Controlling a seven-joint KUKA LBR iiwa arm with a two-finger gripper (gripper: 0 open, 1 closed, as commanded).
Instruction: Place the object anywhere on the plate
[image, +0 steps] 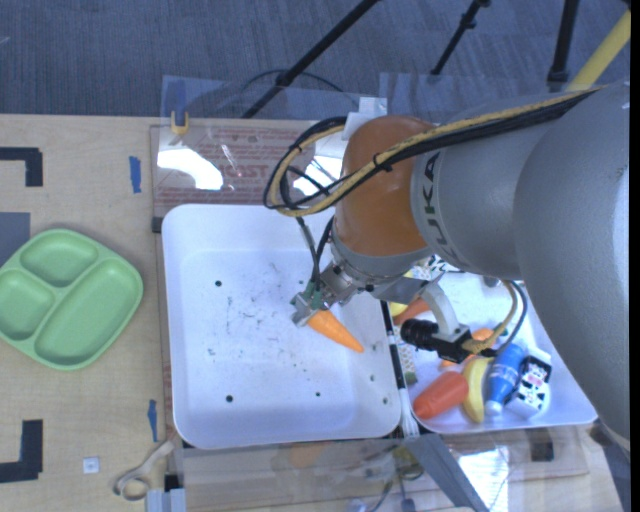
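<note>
An orange toy carrot (337, 331) hangs tilted over the right part of the left white bin (215, 400). Its thick, green-tipped end sits between the fingers of my gripper (310, 303), which is shut on it. The grey and orange arm reaches in from the right and covers the gap between the two bins. The green plate (65, 297), with three compartments, lies on the wooden bench far to the left, outside the bins. Nothing lies on it.
The right bin (565, 400) holds several toys: a red-orange piece (438, 396), a yellow banana (474, 386), a blue bottle (505, 375) and a black-and-white figure (532, 385). The left bin's wall (165, 300) stands between the carrot and the plate.
</note>
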